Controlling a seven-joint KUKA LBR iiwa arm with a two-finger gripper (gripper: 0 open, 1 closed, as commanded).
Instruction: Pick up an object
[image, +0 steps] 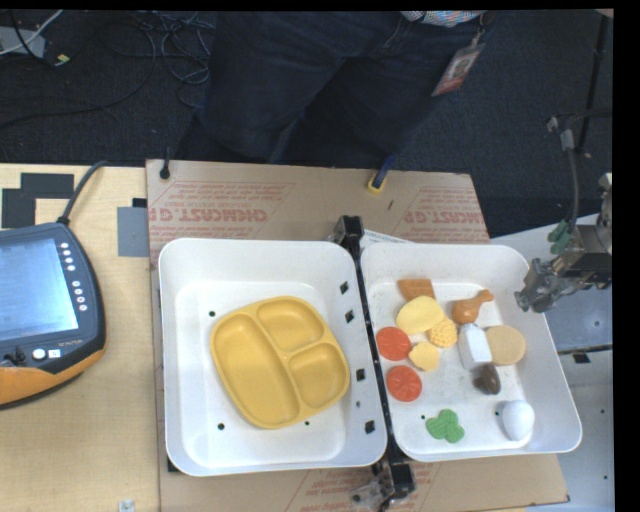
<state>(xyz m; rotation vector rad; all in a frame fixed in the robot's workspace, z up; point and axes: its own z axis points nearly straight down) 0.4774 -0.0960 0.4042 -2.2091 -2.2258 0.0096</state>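
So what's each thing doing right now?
Yellow tray: lying flat in the left bin, nothing in its sections.
Toy foods: loose in the right bin, none lifted.
White egg: apart, near the corner.
Tool: at the right bin's edge, above the rim.

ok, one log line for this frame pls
phase: pre-grasp | gripper: at right bin rim, nothing seen held | toy food pile: in right bin | yellow tray: in left bin
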